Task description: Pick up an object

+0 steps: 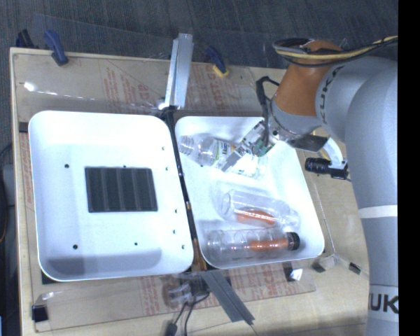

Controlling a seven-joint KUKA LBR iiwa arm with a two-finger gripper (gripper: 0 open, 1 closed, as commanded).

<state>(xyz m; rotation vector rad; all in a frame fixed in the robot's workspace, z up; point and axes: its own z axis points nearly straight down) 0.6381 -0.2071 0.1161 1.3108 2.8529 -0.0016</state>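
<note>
Nearest us in the right bin point(309, 224), we see a clear tube point(252, 243) with an orange end, then a clear bottle point(255, 207) behind it. Further back, the gripper point(246, 150) sits low over a small bottle point(203, 149) at the far end; its grip we cannot tell. The left bin point(56, 187) holds a dark panel point(121, 189).

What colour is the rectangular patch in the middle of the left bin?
Dark grey, nearly black, with faint vertical stripes: the ribbed rectangular patch in the shallow white left bin, seen in the camera view.
</note>
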